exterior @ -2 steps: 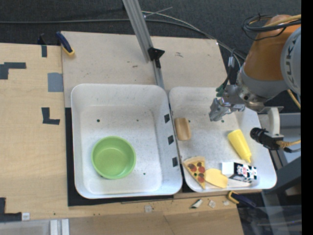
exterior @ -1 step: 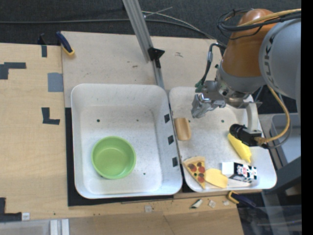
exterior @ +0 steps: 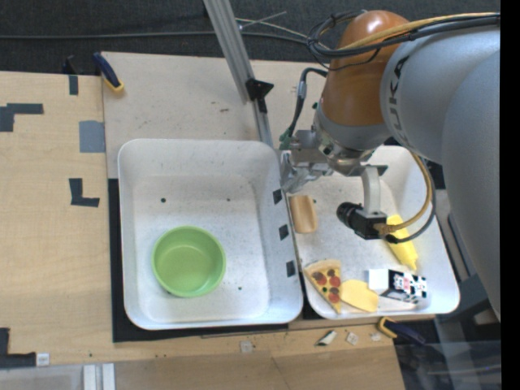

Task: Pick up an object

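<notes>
The right bin (exterior: pixel 443 287) holds a tan bread-like block (exterior: pixel 303 214), a pizza slice (exterior: pixel 325 283), a yellow cheese wedge (exterior: pixel 359 296), a yellow corn-like piece (exterior: pixel 403 249) and a black-and-white box (exterior: pixel 404 285). My gripper (exterior: pixel 294 182) hangs at the right bin's left edge, just above the tan block's top end. Nothing shows between its fingers.
A green bowl (exterior: pixel 189 260) sits in the left bin (exterior: pixel 142 165). A metal pole (exterior: pixel 236 51) slants down to the bins' shared corner. A black cylinder (exterior: pixel 357 219) on the arm hangs over the right bin. Clamps sit at the bench corners.
</notes>
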### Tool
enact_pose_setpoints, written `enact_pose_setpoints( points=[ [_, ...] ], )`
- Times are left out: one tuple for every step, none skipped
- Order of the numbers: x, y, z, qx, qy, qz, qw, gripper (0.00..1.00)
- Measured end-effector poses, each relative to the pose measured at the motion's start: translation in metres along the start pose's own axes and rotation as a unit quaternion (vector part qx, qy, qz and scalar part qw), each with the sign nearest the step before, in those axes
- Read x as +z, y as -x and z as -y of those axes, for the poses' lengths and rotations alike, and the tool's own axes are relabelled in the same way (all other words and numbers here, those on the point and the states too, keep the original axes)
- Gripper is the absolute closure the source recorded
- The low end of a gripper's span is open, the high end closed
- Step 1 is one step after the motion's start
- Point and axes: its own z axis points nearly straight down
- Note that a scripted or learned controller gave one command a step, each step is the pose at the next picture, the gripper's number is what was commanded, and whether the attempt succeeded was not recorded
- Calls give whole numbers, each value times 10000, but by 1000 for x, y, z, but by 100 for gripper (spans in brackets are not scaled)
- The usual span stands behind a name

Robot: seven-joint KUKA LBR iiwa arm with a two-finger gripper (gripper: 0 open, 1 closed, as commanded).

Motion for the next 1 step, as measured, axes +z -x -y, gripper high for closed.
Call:
enact_pose_setpoints(
  points=[
    [1, -48, -10, 5, 3, 2, 10000, 100]
  ],
)
